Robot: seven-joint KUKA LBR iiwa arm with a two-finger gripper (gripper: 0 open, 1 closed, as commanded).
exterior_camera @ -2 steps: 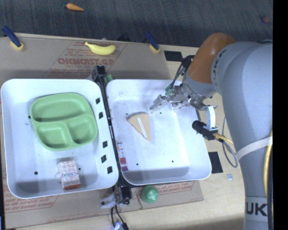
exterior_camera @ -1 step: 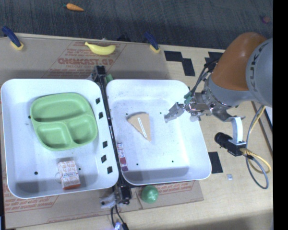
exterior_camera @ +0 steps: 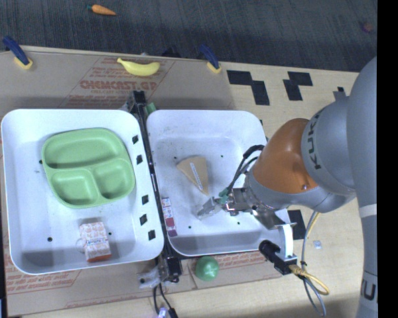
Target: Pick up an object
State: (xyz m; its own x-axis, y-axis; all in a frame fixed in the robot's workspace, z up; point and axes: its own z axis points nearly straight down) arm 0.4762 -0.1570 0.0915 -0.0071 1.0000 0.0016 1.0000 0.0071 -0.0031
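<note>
A tan wedge-shaped object (exterior_camera: pixel 194 172) lies in the middle of the right bin (exterior_camera: pixel 186 128). My gripper (exterior_camera: pixel 209 207) hangs low over that bin's floor, just below and to the right of the wedge, its metal fingertips pointing left. Nothing shows between them. The orange-banded wrist (exterior_camera: pixel 285 167) covers the bin's right side. In the left bin (exterior_camera: pixel 20 177), a green divided tray (exterior_camera: pixel 87 166) rests at the upper middle, and a small red and white packet (exterior_camera: pixel 94 240) lies near the front.
A yellow banana (exterior_camera: pixel 139 65) lies on the cardboard behind the bins. A green ball (exterior_camera: pixel 207 268) sits in front of the right bin. Black clips line the divider between the bins. An orange item (exterior_camera: pixel 103 9) lies on the dark floor beyond.
</note>
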